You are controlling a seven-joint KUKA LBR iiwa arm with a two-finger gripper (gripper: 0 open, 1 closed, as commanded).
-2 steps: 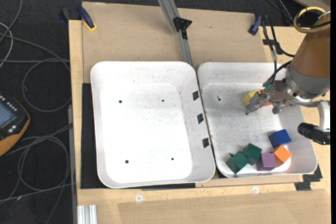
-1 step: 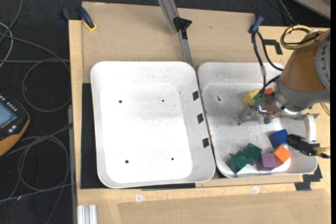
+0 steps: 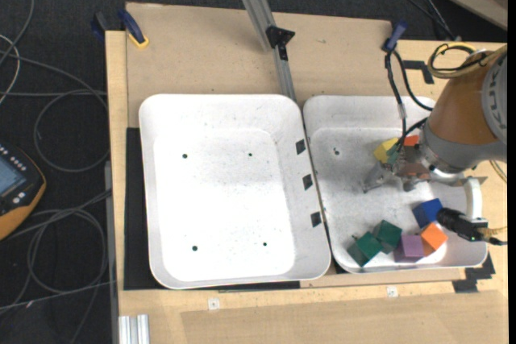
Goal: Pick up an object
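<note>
The gripper (image 3: pixel 385 176) hangs low over the right bin (image 3: pixel 343 121), its fingers too blurred to tell whether they are spread or closed, or whether anything sits between them. A yellow block (image 3: pixel 388 149) lies just behind it and touching its shadow (a red piece (image 3: pixel 411 140) beside that), so the nearest candidate sits slightly up-view of the fingertips; the green blocks (image 3: pixel 376 241), purple block (image 3: pixel 412 246), orange block (image 3: pixel 434 236) and blue block (image 3: pixel 427 211) lie well toward the near rim.

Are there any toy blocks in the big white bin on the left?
No, the left bin shows just its white floor, while the colored blocks all sit in the right bin.
</note>
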